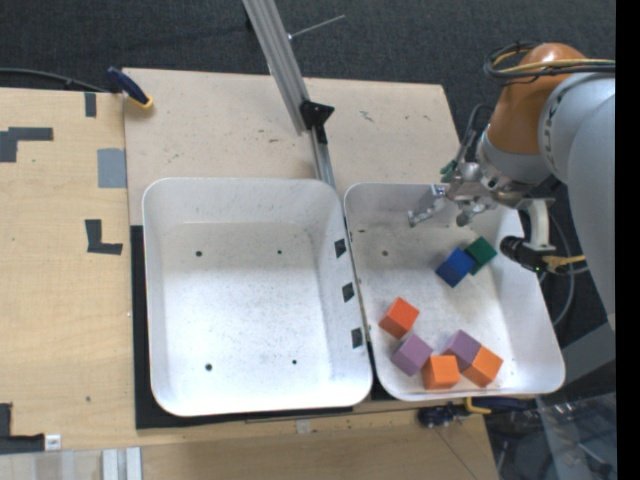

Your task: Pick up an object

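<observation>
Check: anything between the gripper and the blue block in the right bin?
Nothing: in the camera view, only bare white bin floor lies between the gripper and the blue block. The green block touches the blue one's far side.

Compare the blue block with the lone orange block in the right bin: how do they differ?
The blue block lies further back, touching a green block; the lone orange block lies nearer the front and touches nothing. Blue sits closer to the hand than orange does. Both are small cubes of similar size, turned askew in the right bin.
</observation>
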{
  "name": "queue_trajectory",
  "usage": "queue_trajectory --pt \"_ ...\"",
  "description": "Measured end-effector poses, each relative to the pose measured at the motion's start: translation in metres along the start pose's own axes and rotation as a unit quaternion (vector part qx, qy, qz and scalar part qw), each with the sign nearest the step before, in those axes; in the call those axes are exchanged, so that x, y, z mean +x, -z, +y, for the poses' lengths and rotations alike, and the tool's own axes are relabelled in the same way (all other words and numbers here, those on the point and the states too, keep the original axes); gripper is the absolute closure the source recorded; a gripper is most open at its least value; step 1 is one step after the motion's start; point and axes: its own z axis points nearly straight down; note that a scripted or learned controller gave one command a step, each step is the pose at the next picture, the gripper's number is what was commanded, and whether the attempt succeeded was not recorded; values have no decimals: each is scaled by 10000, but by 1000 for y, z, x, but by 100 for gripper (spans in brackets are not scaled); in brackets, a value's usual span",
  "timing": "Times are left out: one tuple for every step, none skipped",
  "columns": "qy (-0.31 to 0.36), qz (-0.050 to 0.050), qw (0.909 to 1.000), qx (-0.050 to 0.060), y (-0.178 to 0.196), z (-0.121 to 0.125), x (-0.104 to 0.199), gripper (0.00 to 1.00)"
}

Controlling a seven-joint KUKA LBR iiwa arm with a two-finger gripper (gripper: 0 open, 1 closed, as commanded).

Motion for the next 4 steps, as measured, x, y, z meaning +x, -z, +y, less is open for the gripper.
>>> queue_trajectory --pt "9 -2 10000 -27 14 2 1 100" --pt "2 -7 10000 -55 63 10 -5 100" --pt "2 -4 10000 -50 97 11 -5 100" --pt "6 3 10000 -17 96 -26 38 100"
